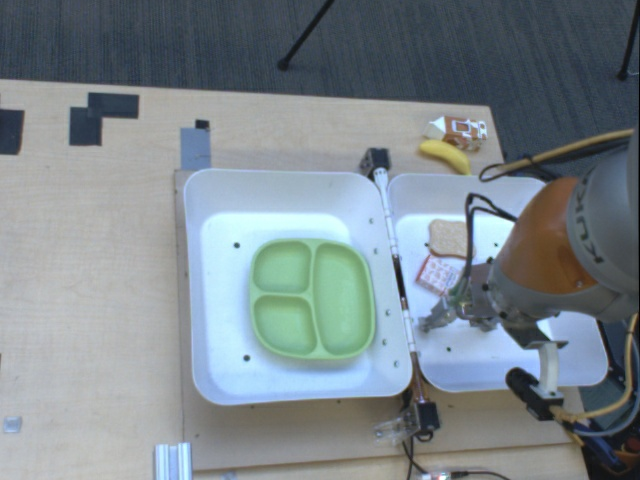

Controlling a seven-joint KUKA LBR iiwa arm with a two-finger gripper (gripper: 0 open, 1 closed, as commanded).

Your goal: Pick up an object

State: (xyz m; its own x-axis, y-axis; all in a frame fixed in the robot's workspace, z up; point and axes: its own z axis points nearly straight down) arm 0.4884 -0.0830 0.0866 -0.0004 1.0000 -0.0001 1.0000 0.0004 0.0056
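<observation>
- The gripper [437, 319] is low in the right bin [445, 368]; whether it is wide or narrow, I cannot tell.
- Just beyond it lies a small red-and-white packet [437, 274], flat and tilted.
- Farther beyond, a tan slice of bread [448, 236].
- Left of the gripper, a green divided plate [312, 299] in the left bin [215, 298].

arm: reaches in from right, bent low | tool [437, 320]: points left, fingers hard to make out
</observation>
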